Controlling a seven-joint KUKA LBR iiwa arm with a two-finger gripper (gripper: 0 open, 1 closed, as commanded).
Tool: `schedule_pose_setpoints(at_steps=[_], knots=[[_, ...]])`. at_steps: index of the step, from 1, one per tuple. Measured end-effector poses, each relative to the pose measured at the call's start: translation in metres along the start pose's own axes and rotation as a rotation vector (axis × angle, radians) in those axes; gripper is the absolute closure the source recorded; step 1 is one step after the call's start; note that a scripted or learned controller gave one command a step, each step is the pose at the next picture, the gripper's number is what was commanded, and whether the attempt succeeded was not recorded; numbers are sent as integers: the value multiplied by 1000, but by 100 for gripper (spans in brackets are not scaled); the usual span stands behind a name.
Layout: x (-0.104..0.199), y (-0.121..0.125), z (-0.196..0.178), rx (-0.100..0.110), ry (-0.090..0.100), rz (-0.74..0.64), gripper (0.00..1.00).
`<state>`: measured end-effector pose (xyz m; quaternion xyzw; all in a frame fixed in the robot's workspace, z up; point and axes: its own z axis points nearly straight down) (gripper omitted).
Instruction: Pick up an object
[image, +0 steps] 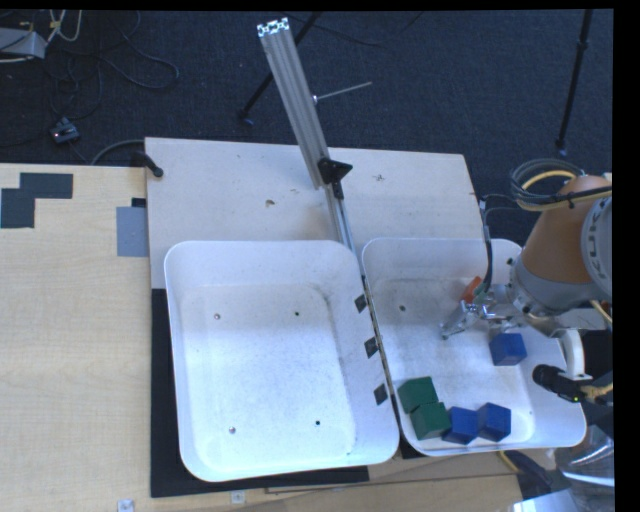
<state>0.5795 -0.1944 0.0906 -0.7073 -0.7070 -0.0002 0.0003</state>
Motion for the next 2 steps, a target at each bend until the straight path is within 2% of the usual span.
schedule_pose_setpoints(at_steps=[1,2], knots=[[1,86,0,-4,-1,-3,0],[2,83,-9,4,-2,-9,100]])
